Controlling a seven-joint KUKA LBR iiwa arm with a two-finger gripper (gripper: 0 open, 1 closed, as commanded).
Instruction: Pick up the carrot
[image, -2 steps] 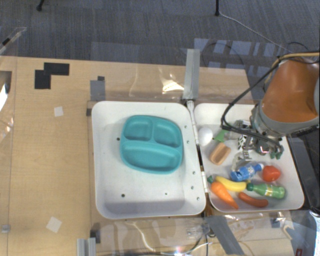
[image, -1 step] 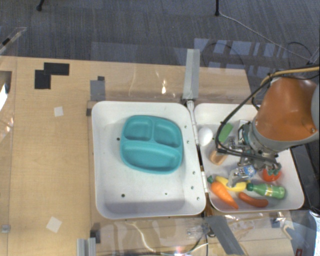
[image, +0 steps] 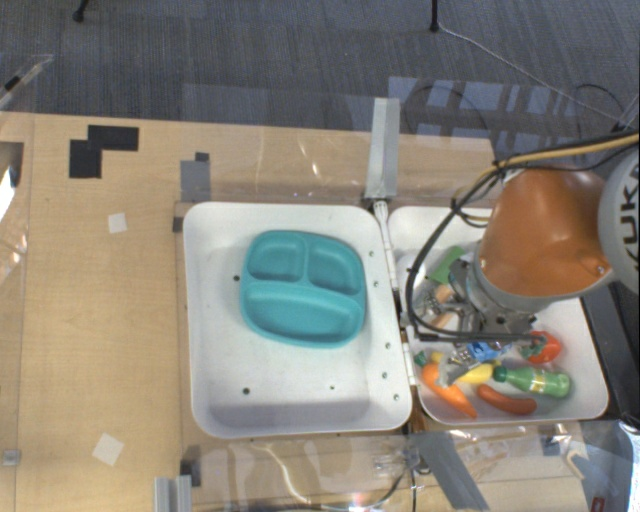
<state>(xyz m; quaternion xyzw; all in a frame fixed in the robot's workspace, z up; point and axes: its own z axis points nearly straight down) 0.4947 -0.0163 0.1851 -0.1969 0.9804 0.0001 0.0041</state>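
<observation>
Arm parked over the lower-right bin

The carrot lies at the bin's bottom-left corner, jammed against other toys – the end effector sits just above, grip state I can't tell. It could easily snag a neighbour instead.

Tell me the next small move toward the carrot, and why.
Probably shift the gripper toward the near-left corner of the right bin and lower it: the carrot lies there among other toy foods, and the arm sits above the bin's middle.
</observation>
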